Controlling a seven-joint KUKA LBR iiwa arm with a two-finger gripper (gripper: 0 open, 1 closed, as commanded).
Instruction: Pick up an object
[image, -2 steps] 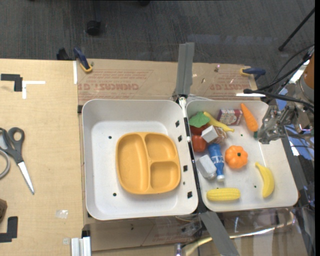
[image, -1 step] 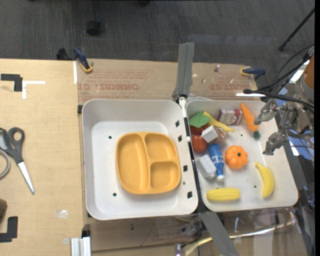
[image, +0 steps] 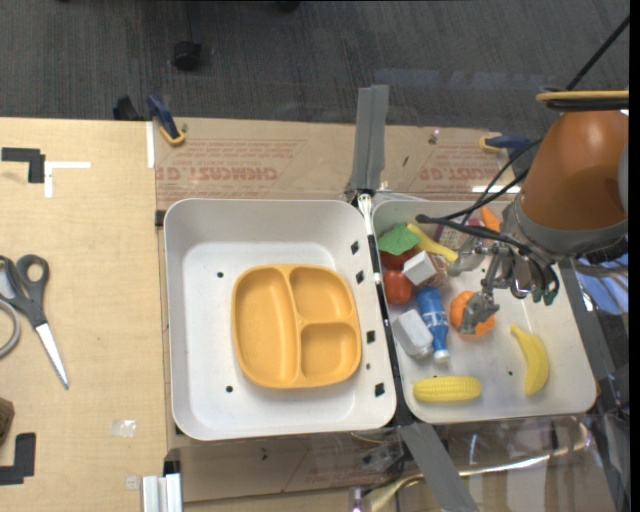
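Note:
The right bin (image: 570, 385) holds several small things: an orange ball-like toy (image: 468, 313), a yellow banana (image: 531, 358), a corn cob (image: 447, 389), a blue bottle (image: 433, 318), a white-grey block (image: 419, 268), a red tomato-like piece (image: 398, 287) and a green piece (image: 398, 240). My gripper (image: 510, 292) hangs open over the middle of this bin, below the arm's orange band. Its left finger (image: 488, 296) stands right at the orange toy's upper right edge. Nothing sits between the fingers.
The left bin (image: 190, 330) holds a yellow three-part plate (image: 296, 325). Scissors (image: 38, 310) lie on the wooden bench at far left. A grey divider bar (image: 370, 150) runs between the bins at the back. The arm hides the right bin's far right corner.

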